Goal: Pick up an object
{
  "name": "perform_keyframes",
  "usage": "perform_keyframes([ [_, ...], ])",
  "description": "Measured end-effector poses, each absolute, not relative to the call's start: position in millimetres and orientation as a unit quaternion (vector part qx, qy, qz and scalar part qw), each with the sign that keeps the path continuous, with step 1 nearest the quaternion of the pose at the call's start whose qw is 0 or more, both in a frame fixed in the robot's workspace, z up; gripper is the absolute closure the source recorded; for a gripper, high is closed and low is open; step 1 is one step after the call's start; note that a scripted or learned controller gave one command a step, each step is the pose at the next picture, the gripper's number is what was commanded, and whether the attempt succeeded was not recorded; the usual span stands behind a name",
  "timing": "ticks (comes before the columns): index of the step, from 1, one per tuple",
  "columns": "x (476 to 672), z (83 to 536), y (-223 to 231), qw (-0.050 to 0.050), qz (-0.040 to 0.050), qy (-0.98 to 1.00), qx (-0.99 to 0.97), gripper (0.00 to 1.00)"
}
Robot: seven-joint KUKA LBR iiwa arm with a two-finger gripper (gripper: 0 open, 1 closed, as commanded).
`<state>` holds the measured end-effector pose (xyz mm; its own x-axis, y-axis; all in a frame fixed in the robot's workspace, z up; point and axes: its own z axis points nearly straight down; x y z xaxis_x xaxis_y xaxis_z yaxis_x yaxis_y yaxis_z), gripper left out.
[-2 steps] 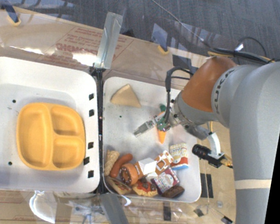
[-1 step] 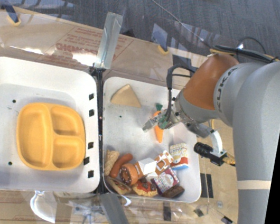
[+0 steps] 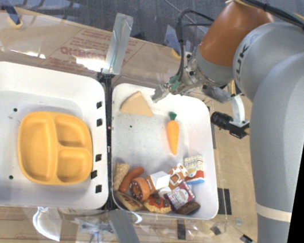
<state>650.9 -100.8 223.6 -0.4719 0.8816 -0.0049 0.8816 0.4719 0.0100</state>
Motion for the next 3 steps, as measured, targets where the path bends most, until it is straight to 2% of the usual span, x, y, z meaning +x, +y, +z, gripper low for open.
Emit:
perform_keyframes([
  [1, 645.3, 149, -179, -0.002, -0.0007, 0.913, 0.409, 1.0],
  [2, 644.3, 244, -144, 0.004, 0.001, 0.87, 0.493, 1.0],
  [3, 643.1, 240, -144, 0.001, -0.0003, 0.87, 0.493, 0.0],
])
